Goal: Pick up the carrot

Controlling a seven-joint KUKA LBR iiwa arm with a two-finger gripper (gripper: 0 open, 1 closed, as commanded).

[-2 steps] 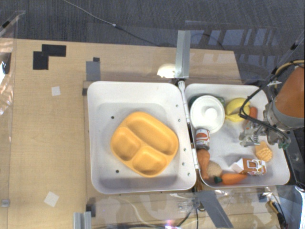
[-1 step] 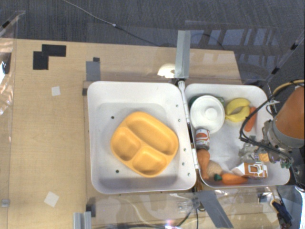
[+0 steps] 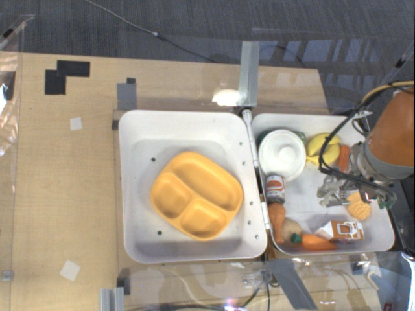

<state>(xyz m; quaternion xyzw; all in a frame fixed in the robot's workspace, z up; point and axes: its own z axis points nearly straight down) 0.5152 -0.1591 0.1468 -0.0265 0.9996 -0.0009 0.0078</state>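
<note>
Carrot [image 3: 316,241]: lies flat against the 6 o'clock wall of the right bin [image 3: 382,238], green top pointing toward 9 o'clock, untouched.
Neighbours: a small carton [image 3: 343,230] just beside it at 2 o'clock; a second orange vegetable [image 3: 278,218] and a pale lump [image 3: 292,227] near at 10 o'clock.
Gripper [image 3: 340,192]: hangs over the bin, at 1 o'clock from the carrot and apart from it; fingers spread, nothing between them.
Waffle piece [image 3: 358,207]: just beside the gripper at 4 o'clock.
Left bin [image 3: 130,193]: bears a yellow divided tray [image 3: 196,194].
Risk: the wall and carton crowd the carrot; a descending finger may strike either, or pinch the carton instead.
</note>
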